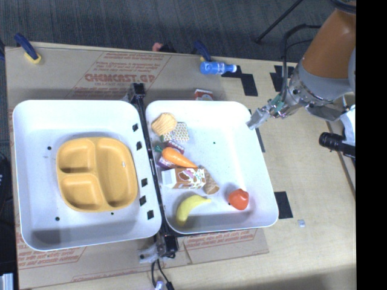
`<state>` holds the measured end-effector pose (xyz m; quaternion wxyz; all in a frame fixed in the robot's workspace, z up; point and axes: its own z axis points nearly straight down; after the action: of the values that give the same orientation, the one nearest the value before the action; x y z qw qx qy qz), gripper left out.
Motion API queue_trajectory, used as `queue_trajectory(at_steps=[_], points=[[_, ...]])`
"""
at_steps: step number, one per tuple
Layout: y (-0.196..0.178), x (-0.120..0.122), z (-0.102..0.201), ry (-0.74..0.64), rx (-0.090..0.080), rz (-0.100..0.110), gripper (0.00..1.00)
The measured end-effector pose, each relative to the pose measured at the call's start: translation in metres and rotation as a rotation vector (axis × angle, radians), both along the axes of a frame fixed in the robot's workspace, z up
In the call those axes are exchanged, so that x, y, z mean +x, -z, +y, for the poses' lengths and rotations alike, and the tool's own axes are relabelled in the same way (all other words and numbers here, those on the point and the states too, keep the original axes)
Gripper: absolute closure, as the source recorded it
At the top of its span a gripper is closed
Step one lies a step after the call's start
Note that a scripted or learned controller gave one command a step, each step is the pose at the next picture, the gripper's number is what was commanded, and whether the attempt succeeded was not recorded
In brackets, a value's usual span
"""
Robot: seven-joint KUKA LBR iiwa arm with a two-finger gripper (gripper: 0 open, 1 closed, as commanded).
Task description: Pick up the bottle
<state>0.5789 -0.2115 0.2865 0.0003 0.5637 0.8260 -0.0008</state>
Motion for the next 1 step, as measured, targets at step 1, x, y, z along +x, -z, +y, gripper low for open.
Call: queue_trajectory(at_steps=[1], points=[[-0.0105,0.0005,0.0001,-0.004,-0.001,0.001,1.00]])
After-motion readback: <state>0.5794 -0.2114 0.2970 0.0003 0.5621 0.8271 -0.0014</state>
